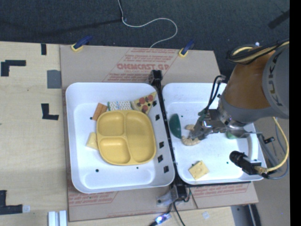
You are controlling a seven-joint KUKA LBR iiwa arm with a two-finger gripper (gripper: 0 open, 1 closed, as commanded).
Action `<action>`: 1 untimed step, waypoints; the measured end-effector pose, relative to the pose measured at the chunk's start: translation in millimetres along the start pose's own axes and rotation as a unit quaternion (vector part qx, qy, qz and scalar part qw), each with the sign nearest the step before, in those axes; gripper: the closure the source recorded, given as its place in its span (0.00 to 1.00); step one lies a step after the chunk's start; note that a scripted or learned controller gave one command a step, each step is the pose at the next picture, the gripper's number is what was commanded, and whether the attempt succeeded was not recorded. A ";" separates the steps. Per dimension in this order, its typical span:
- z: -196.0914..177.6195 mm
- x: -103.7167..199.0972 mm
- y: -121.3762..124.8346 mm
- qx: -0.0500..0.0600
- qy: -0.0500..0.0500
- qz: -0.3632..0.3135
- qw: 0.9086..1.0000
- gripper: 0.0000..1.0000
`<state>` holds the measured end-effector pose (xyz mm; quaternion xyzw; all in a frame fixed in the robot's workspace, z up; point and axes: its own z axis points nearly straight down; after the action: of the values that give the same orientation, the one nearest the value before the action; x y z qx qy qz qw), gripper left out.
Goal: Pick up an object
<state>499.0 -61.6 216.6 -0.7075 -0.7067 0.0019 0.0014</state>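
In the right bin (214, 100) my gripper (200, 130) hangs low over a beige curved piece (190, 140), right at or just above its upper end. A dark green oval object (175, 125) lies just left of the gripper, near the divider between the bins. A yellow cheese-like block (198, 169) rests near the bin's front wall, below the gripper. The grey arm with its orange band (249, 86) covers the bin's right part. A bit of green (230, 135) peeks out beneath the wrist.
The left bin (77, 126) holds a yellow divided plate (126, 137) with several small food toys around it, including a pizza slice (145, 102) and an orange strip (99, 111). Black cables and a fitting (244, 161) hang by the right bin's front right corner.
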 end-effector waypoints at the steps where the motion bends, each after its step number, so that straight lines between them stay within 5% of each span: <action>1: -16.8 14.6 2.1 -0.002 0.001 -0.002 1.000 1.00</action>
<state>501.2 -47.0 233.3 -0.7060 -0.7082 0.0001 0.0006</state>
